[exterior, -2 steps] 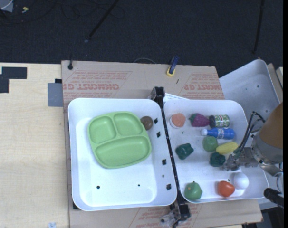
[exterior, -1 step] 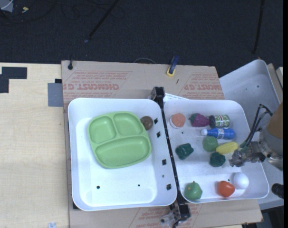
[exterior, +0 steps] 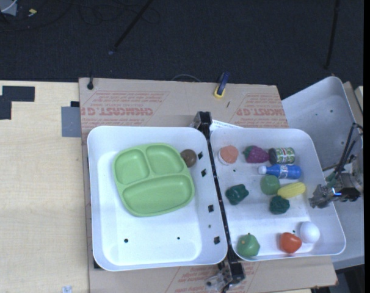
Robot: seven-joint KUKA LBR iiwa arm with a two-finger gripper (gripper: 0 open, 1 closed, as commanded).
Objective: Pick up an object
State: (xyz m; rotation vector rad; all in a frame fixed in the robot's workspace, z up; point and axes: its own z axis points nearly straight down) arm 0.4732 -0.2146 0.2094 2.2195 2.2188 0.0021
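Gripper [exterior: 326, 195]: hanging at the right rim of the right bin [exterior: 328, 224], small and dark in the camera view; whether it is open or closed I cannot tell. Nothing is showing in its grasp.

Right bin, contents lying loose and available for picking:
- yellow piece [exterior: 291, 190], nearest the gripper, sitting just beside a light green ball [exterior: 270, 184] and above a dark green piece [exterior: 279, 205].
- blue bottle [exterior: 281, 171], lying on its side just above the yellow piece.
- small can [exterior: 284, 155], lying near the back wall, beside a purple piece [exterior: 256, 154].
- orange-pink round piece [exterior: 229, 155], resting near the divider.
- second dark green piece [exterior: 237, 193], sitting apart at mid-bin.
- green apple [exterior: 248, 245], red tomato [exterior: 289, 242] and white egg [exterior: 309, 231], lining the front wall; egg and tomato are touching.

Left bin [exterior: 105, 224]: holding a green divided plate [exterior: 153, 179], with a brown ball [exterior: 188, 157] sitting just beside its right edge. Its front half is lying bare.
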